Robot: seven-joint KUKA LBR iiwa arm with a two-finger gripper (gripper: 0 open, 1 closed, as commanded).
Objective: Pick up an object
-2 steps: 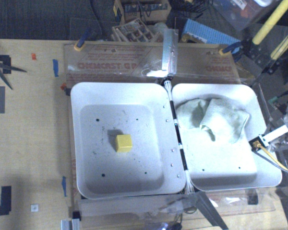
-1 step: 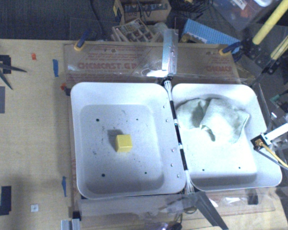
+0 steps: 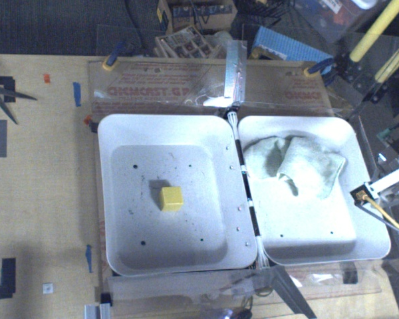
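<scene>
How the jaws stand cannot be told from this view, and nothing is seen held in them, so I judge the pick as not yet made.

Nearest the arm's side is the right bin [image 3: 372, 244]. A pale, crumpled cloth [image 3: 299, 161] lies in its far half, spread from near the left wall toward the far right corner. The near half of that bin's floor is bare.

Across the divider, the left bin [image 3: 120, 244] holds a small yellow cube [image 3: 171, 199], alone near the middle of the floor and well apart from every wall. The tabletop [image 3: 40, 178] stretches away to the left.

Either thing would serve the task, and each has its own risk. The cloth is limp: a close on a thin fold may catch only a wisp, which could slide out on the lift, and its far edge sits close to the bin wall, where a descent could strike the rim. The cube is small on a smooth floor, so a slightly off-centre descent could nudge it aside and the jaws would close on air.
</scene>
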